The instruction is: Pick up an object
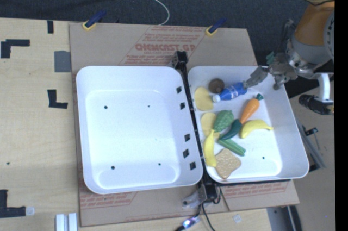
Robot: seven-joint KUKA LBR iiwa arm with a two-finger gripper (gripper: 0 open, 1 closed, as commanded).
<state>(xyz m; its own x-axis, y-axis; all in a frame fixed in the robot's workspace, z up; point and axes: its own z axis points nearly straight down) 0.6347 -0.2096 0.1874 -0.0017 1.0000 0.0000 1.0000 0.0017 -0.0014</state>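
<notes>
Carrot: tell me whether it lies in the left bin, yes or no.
No. The carrot lies in the right bin, next to the yellow banana and the blue bottle.

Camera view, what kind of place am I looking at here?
Probably a robotics lab test bench, not a kitchen: two white bins sit on a cardboard sheet held by clamps, toy food fills the right bin, and a robot arm reaches in.

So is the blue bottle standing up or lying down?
Lying down. The blue bottle rests on its side in the right bin, white cap toward the yellow slice, other end toward the tool.
</notes>
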